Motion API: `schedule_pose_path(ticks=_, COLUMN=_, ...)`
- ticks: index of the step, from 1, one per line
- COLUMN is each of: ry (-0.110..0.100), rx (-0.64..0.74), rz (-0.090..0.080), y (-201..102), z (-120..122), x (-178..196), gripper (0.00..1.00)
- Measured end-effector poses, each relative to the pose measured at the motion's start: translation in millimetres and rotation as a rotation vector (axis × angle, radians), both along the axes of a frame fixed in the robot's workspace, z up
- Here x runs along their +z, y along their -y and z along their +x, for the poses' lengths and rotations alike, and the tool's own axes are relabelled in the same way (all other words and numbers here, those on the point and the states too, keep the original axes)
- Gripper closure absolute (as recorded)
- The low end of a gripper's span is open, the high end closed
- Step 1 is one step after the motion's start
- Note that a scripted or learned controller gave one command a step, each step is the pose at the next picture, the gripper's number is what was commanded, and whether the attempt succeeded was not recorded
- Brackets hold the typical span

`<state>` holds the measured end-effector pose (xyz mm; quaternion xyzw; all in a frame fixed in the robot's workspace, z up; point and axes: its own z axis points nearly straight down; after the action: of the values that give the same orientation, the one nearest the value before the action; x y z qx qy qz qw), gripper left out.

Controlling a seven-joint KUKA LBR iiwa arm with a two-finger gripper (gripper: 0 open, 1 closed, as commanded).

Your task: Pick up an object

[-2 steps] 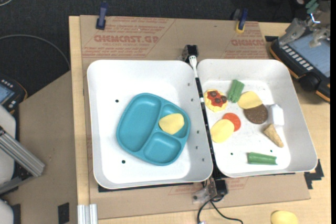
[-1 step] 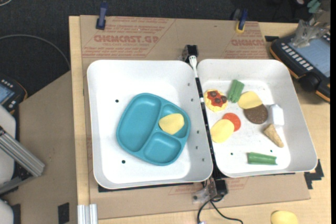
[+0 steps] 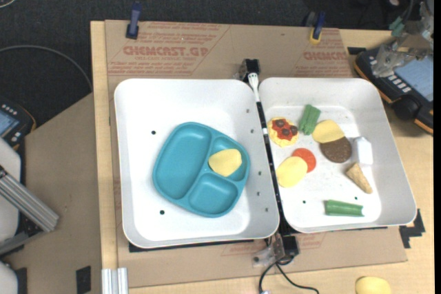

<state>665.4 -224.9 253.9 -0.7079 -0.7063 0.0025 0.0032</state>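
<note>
Two white bins sit side by side on a brown board. The left bin holds a teal tray with three compartments, and a pale yellow piece lies in the tray's upper right compartment, nearest the divide between the bins. The right bin carries a loose scatter of toy food. A small pizza slice lies near its left wall, with a green stick just beside it, tilted upward. To the right of those rests a yellow lemon-shaped piece, touching a brown disc below it. A white block sits just right of the disc, and a tan cone lies below the block. Lower left in this bin, a red disc overlaps a yellow oval. A green bar lies flat near the front edge, apart from the rest. Whether the jaws are released or clenched cannot be told. A yellow object sits on the bench beyond the bins, at the lower right.
</note>
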Motion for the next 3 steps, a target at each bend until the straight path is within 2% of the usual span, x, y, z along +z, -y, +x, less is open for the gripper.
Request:
schedule_pose_path(ticks=1, ry=0.000, rx=0.001, rz=0.001, y=-5.8, z=-34.1, x=-60.7, gripper=1.00)
schedule_pose_path(ticks=2, ry=0.004, rx=0.001, rz=0.000, y=-20.2, z=-68.9, x=-167.4, gripper=1.00)
schedule_pose_path(ticks=3, ry=0.000, rx=-0.004, rz=0.001, y=-3.6, z=-146.7, x=-169.9, gripper=1.00)
